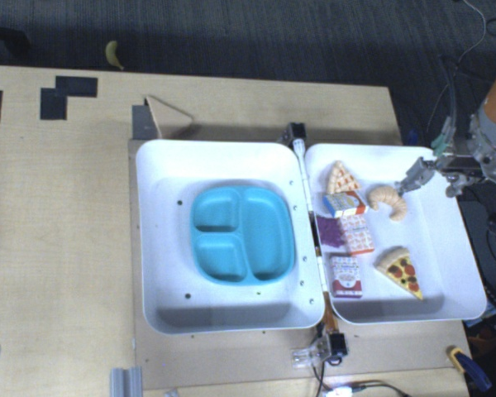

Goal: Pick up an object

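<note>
White right bin, gripper beside croissant, finger state unclear.

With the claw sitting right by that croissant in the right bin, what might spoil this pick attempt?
1. The claw hangs at the edge of the tan, curved toy croissant, so it may nudge the croissant away rather than grip it.
2. The small blue-and-white carton and the waffle-patterned toy slice lie close to the croissant, so a push could knock into them.
</note>
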`<state>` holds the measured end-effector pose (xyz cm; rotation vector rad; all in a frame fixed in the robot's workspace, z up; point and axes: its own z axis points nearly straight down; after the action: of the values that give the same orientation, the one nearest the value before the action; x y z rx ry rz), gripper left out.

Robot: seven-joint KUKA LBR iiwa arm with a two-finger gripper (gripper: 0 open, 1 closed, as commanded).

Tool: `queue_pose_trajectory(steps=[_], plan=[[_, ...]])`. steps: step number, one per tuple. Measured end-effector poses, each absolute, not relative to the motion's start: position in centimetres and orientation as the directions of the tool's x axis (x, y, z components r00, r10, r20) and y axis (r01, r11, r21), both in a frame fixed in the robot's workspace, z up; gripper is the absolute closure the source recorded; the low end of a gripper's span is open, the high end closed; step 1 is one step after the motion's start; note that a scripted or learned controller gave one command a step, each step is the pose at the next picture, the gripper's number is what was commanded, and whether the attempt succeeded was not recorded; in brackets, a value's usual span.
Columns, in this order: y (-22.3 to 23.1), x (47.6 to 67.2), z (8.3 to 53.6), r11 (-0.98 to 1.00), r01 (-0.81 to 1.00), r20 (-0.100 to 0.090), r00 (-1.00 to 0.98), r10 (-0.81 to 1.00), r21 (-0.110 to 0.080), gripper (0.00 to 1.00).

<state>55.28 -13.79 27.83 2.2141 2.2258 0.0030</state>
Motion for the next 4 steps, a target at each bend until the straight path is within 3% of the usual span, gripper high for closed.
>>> queue_pose_trajectory(steps=[1,2,3,4], plan=[[-19.3,55.3,9.2,0.002,1.0,0.0,-0.002,1.0,0.002,0.0],[-14.8,48.9,8.7,0.001,1.0,-0.001,-0.001,1.0,0.009,0.0],[-14.7,49.1,9.8,0.002,1.0,-0.002,-0.002,1.0,0.013,1.0],[-3.5,52.5,18.5,0.006,1.0,0.002,-0.006,1.0,0.004,1.0]])
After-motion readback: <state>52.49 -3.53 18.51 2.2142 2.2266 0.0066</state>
